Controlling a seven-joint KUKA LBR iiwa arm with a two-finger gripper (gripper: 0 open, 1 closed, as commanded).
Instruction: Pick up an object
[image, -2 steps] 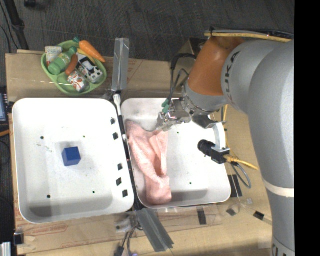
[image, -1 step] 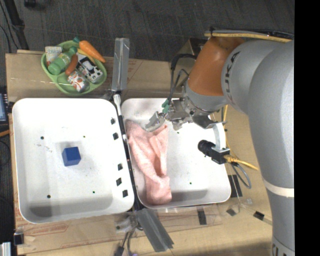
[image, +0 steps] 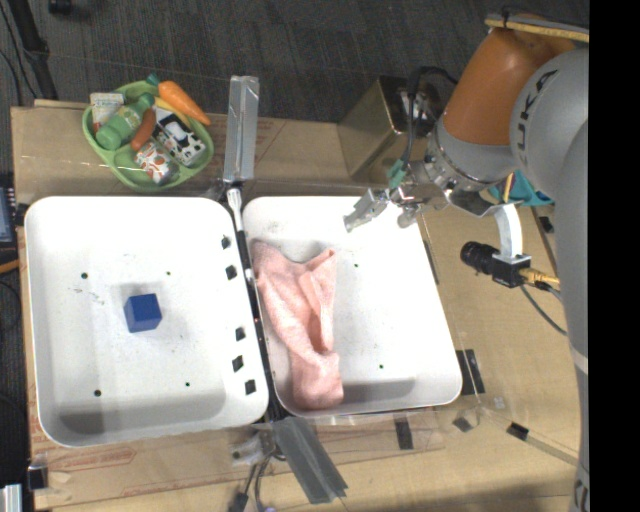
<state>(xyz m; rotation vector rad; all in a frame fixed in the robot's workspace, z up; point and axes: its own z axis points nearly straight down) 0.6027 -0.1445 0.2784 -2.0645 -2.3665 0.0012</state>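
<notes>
A crumpled pink cloth (image: 300, 322) lies along the left side of the right bin (image: 410, 330), running from its middle down to the front wall. A small blue cube (image: 143, 312) sits alone in the left bin (image: 70, 250). My gripper (image: 384, 214) hangs above the back edge of the right bin, up and to the right of the cloth's top end. Its fingers (image: 360, 213) are spread apart with nothing between them, so it is open.
A green bowl (image: 113, 166) holding a toy carrot, a bottle and small packets stands on the bench behind the left bin. A grey metal bar (image: 240, 130) rises behind the divider between the bins. A tan box (image: 372, 130) sits behind the right bin.
</notes>
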